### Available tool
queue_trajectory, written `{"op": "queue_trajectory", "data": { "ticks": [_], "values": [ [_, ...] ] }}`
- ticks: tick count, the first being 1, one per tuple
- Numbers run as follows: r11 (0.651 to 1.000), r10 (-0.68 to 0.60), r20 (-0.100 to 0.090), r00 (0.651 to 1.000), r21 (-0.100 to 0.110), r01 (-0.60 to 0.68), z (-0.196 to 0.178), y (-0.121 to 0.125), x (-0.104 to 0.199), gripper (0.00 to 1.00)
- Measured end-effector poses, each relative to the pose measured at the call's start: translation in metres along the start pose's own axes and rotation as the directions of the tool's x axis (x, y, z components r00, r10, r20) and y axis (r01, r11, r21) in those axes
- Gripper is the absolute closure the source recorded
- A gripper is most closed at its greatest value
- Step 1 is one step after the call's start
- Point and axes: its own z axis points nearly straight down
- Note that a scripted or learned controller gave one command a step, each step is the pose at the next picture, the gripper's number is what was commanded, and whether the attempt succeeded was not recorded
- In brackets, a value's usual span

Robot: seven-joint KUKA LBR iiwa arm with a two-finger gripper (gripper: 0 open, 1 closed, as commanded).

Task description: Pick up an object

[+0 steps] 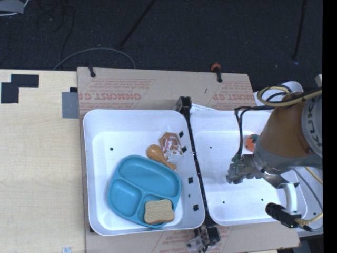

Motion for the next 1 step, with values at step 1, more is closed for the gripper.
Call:
{"op": "queue_trajectory", "data": {
  "ticks": [1],
  "values": [
    [1.0, -0.004, -0.001, 1.0, 0.001, 0.004, -0.0432, -0.0039, 0.0025, 1.0]
  ]
}}
